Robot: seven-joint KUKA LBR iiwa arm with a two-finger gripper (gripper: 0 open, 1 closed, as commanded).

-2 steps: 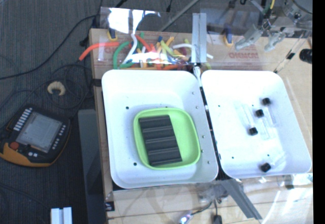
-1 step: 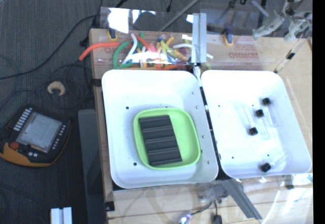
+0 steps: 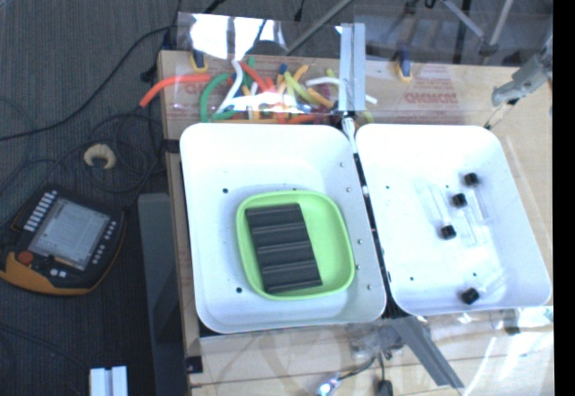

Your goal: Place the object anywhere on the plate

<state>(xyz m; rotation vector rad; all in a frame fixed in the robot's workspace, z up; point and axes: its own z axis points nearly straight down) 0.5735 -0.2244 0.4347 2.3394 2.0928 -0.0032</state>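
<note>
**Ridged block lying on the green plate, arm drawn off to the upper right**

A dark grey ridged block (image 3: 283, 247) is seen lying flat on the green plate (image 3: 339, 237), inside its rim and slightly left of its centre, with its long side running from the upper left to the lower right. The plate is set in the lower middle of the left bin (image 3: 207, 170).

Little of the arm is shown. A pale grey slanted piece, taken to be the gripper (image 3: 517, 89), is seen at the upper right of the frame, above the far corner of the table (image 3: 532, 171) and beyond the back rim of the right bin (image 3: 404, 161). It is tilted down towards the left and is kept well apart from the plate and the block. Whether it is open or closed cannot be told, and nothing is seen to be held in it.

In the right bin, clear plastic pieces with black caps (image 3: 458, 199) are scattered towards the right side. Behind the left bin, a tangle of coloured tubes (image 3: 269, 91) is spread along the table's upper edge. A control pendant (image 3: 63, 237) is left on the dark floor at the left of the frame.
</note>
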